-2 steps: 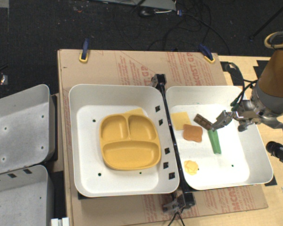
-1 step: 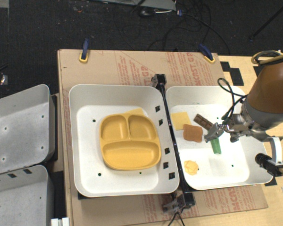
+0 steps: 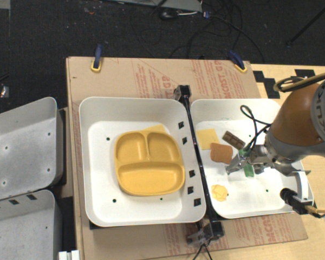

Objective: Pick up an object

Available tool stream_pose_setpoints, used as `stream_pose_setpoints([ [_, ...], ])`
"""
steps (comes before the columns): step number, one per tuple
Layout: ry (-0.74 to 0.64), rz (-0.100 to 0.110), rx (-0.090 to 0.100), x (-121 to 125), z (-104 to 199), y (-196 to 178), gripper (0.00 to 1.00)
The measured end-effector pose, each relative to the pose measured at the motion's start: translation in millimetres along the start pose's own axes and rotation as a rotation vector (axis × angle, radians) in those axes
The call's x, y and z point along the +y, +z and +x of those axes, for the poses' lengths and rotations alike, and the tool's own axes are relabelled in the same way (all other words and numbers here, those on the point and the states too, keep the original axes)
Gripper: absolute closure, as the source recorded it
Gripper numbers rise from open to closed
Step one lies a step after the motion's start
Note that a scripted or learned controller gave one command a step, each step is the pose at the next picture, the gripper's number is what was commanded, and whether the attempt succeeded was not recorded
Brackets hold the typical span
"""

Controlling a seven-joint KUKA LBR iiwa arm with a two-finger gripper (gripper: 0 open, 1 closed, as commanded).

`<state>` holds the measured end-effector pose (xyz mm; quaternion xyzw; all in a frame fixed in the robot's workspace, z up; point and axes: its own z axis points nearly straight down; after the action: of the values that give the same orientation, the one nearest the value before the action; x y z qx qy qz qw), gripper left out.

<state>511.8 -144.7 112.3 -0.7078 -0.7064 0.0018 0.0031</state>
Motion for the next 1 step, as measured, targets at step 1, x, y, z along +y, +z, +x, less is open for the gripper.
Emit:
stream_pose_setpoints([
  [1, -0.001, -0.004, -0.001, -0.3, 0.6, 21.5, 0.0],
])
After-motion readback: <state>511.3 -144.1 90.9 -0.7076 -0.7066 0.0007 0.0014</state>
